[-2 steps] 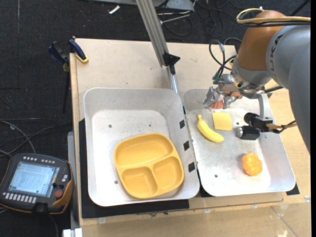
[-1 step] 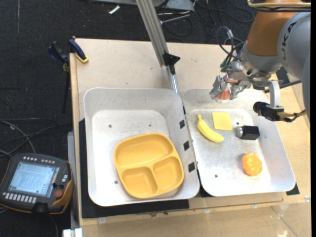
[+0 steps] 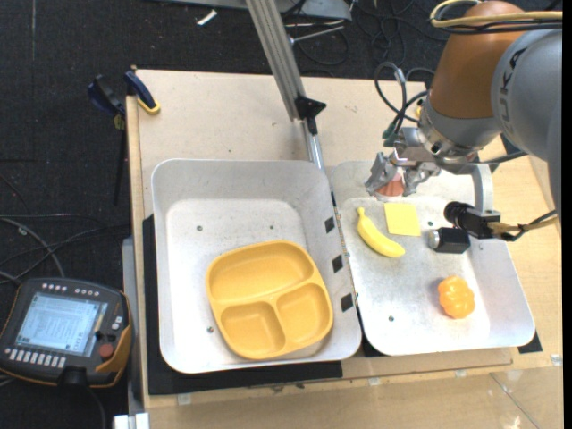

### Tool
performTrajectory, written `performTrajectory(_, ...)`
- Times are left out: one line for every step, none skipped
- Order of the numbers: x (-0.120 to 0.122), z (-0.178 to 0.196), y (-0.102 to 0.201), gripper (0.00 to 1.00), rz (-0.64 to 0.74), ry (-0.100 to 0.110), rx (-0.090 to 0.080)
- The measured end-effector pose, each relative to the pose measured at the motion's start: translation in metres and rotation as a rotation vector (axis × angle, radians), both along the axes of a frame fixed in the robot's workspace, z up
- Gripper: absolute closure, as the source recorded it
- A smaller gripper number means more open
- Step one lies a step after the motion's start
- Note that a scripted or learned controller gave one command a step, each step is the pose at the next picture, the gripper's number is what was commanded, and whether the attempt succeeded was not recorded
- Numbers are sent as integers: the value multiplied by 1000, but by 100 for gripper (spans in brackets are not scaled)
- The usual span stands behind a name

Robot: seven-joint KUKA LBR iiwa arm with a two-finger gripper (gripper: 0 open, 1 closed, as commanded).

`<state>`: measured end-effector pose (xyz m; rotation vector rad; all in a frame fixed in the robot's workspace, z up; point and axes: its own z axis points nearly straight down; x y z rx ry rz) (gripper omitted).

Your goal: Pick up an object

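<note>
Gripper (image 3: pixel 393 179) over red object (image 3: pixel 391 188); yellow square (image 3: pixel 402 219), banana (image 3: pixel 379 235) beside.

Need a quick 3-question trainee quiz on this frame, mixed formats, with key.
1. True or false: the banana lies in the same bin as the yellow divided tray.
2. Which item sits nearest the end effector? A) orange toy pepper B) yellow square block C) yellow divided tray
3. Fill in: the divided tray has ___ compartments.

Key: 1 false, the banana is in the right bin, the tray in the left bin. 2 B. 3 three.
</note>
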<state>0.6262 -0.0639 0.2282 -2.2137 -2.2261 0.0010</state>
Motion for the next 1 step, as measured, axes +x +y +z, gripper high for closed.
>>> performTrajectory(-30, -8, 38, 100, 1, 2, 0)
